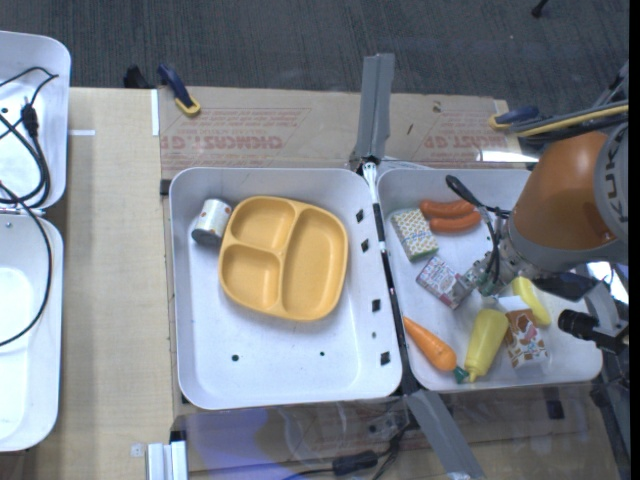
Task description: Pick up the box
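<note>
Carrot (pixel 430 342), yellow bottle (pixel 485 339), small carton (pixel 525 337) nearest, right bin (pixel 570 373) front. Pincer (pixel 483 276) (grip state: cannot tell) touching box (pixel 438 280) mid-bin. Farther: checked sponge (pixel 412 233), sausages (pixel 452 215). Left bin (pixel 280 378): yellow divided plate (pixel 284 258), can (pixel 211 222).

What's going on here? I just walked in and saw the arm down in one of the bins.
The KUKA arm reaches from the right into the right bin, its gripper low beside a small patterned box. Whether it has the box can't be told. Around it lie a carrot, a yellow mustard bottle, a banana, sausages, a sponge and a small carton. The left bin holds a yellow divided plate and a can.
</note>
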`<state>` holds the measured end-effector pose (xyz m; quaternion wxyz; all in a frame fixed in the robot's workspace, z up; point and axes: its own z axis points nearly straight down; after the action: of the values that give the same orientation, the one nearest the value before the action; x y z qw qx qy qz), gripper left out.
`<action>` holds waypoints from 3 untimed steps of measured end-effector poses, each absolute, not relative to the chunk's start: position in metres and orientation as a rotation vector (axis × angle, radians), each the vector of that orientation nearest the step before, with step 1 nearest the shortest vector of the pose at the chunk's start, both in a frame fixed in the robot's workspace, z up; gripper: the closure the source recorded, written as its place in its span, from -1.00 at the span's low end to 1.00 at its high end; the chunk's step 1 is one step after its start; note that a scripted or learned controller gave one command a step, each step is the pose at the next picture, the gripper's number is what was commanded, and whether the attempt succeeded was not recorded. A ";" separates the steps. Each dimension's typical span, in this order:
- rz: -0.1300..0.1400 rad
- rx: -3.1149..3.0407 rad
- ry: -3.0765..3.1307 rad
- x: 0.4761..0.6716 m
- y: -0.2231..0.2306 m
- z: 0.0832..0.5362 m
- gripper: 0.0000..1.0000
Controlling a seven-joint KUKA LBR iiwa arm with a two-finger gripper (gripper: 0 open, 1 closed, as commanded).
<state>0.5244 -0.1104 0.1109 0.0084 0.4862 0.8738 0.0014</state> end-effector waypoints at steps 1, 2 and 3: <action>0.004 1.519 2.731 0.524 -0.111 0.111 -1.00; 0.005 1.524 2.726 0.525 -0.112 0.120 1.00; 0.004 1.524 2.727 0.525 -0.112 0.120 -1.00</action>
<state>0.5248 -0.1115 0.1198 0.0089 0.4877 0.8730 0.0014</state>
